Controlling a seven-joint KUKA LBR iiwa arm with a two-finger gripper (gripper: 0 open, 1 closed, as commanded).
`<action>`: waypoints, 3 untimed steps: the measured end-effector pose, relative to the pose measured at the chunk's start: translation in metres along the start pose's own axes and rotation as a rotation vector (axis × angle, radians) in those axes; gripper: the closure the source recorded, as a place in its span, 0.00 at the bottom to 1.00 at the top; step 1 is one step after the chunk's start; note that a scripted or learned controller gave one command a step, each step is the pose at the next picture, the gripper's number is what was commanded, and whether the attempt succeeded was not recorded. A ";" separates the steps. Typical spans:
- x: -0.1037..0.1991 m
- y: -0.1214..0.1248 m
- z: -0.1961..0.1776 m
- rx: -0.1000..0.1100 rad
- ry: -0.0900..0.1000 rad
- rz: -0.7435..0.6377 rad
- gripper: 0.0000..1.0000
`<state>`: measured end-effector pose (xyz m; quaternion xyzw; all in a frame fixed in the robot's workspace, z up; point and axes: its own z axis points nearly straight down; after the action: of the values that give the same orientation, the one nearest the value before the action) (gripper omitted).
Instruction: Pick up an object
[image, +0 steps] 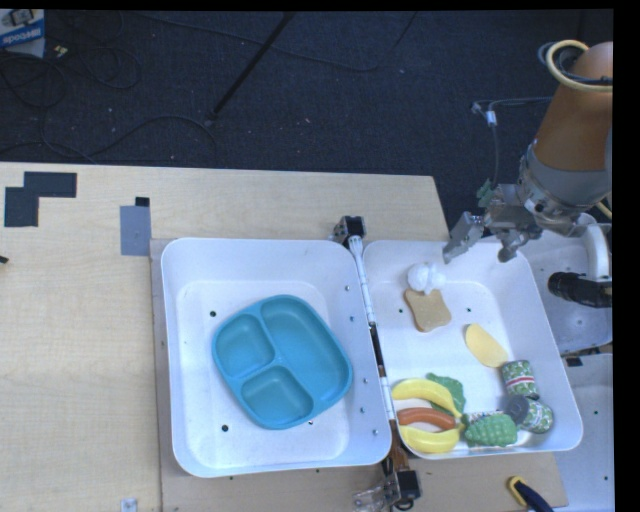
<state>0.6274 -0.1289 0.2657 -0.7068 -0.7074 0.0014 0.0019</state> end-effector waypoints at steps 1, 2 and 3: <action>0.008 -0.053 0.039 0.002 0.001 0.003 0.00; 0.014 -0.139 0.114 0.002 0.002 0.003 0.00; 0.028 -0.140 0.177 -0.006 0.000 0.003 0.00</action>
<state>0.4864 -0.1012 0.0893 -0.7078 -0.7064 -0.0009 -0.0001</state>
